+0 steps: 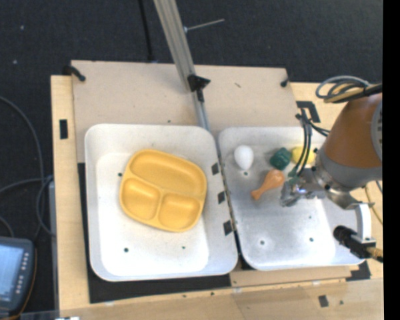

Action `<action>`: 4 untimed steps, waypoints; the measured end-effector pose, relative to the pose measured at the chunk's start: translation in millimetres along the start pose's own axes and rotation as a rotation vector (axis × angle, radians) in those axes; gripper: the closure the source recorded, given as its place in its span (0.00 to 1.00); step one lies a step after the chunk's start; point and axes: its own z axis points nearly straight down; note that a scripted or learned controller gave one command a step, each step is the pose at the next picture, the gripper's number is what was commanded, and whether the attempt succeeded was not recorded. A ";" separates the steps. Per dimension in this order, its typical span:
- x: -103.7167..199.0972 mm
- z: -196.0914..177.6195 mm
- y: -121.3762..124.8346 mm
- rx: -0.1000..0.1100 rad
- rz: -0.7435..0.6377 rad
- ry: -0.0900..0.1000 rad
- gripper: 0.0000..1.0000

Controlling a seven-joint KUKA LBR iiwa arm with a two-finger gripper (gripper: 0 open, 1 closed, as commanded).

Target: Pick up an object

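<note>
In the right bin (pixel 287 245) lie a white egg-shaped object (pixel 243 156), an orange toy shaped like a drumstick (pixel 269 183), a dark green object (pixel 280 158) and a yellow object (pixel 300 155) partly hidden by the arm. My gripper (pixel 293 195) hangs low over the right bin, just right of the orange toy and below the green object. The wrist covers its fingertips from above.
The left bin (pixel 107 245) holds a yellow divided plate (pixel 163 189). A metal pole (pixel 177 39) slants up from between the bins. The arm's grey and orange body (pixel 353 145) covers the right bin's right side. The front half of the right bin is bare.
</note>
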 end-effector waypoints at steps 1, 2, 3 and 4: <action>-1.3 -39.2 2.5 0.001 -0.001 0.000 1.00; 47.8 -40.7 37.6 0.005 -0.004 0.003 1.00; 102.2 -37.6 58.8 0.007 -0.004 0.003 1.00; 158.4 -39.3 83.5 0.006 -0.005 0.004 1.00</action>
